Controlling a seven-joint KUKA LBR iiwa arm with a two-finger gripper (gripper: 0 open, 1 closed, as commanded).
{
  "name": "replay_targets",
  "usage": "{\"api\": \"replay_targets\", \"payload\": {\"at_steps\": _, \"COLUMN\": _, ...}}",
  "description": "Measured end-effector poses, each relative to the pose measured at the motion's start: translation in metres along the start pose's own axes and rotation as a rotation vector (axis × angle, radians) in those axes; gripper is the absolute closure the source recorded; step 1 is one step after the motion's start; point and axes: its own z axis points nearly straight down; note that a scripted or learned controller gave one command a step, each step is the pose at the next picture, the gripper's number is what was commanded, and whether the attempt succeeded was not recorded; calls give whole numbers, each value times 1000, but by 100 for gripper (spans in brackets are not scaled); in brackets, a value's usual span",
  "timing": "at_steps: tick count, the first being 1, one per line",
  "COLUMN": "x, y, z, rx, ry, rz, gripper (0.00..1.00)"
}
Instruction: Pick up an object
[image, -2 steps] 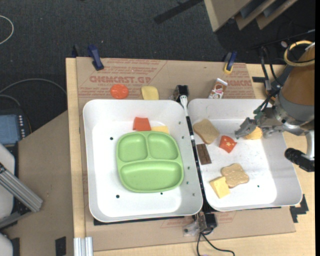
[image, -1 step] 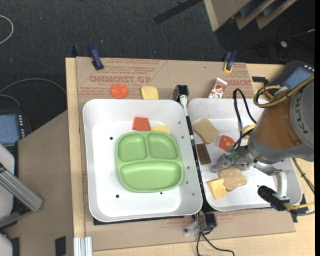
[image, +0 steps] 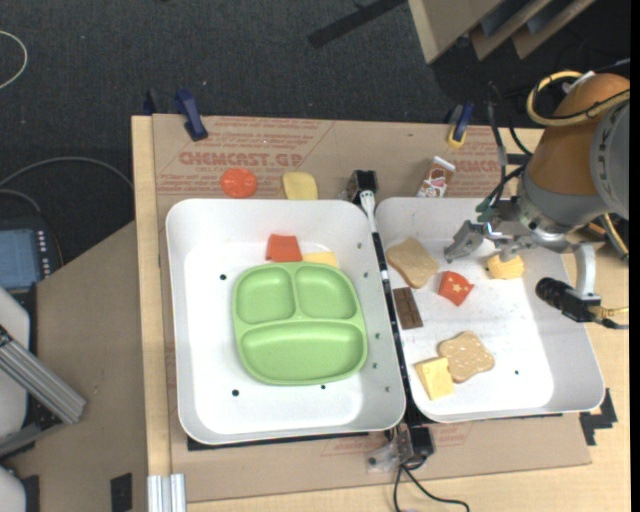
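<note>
Grey-armed gripper (image: 480, 237) hangs spread open and empty over the right bin (image: 560, 390), just above the red block (image: 455, 288).

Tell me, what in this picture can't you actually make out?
- Gripper, camera view: too small and blurred to tell whether its fingers are open or shut, or whether it touches anything.
- Yellow piece beside the gripper: partly covered by the wrist, so its shape is unclear.
- Small carton behind the right bin: its label is too small to read.
- Arm: cut off by the right edge.
</note>
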Motion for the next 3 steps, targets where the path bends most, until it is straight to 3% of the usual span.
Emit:
{"api": "replay_targets", "payload": {"at_steps": 1, "x": 15, "y": -36, "z": 59, "rx": 22, "ry": 8, "rz": 3, "gripper": 0}}
{"api": "replay_targets", "payload": {"at_steps": 2, "x": 24, "y": -115, "z": 55, "rx": 23, "ry": 8, "rz": 6, "gripper": 0}}
{"api": "replay_targets", "payload": {"at_steps": 3, "x": -17, "y": -55, "z": 55, "rx": 9, "ry": 2, "rz": 2, "gripper": 0}}
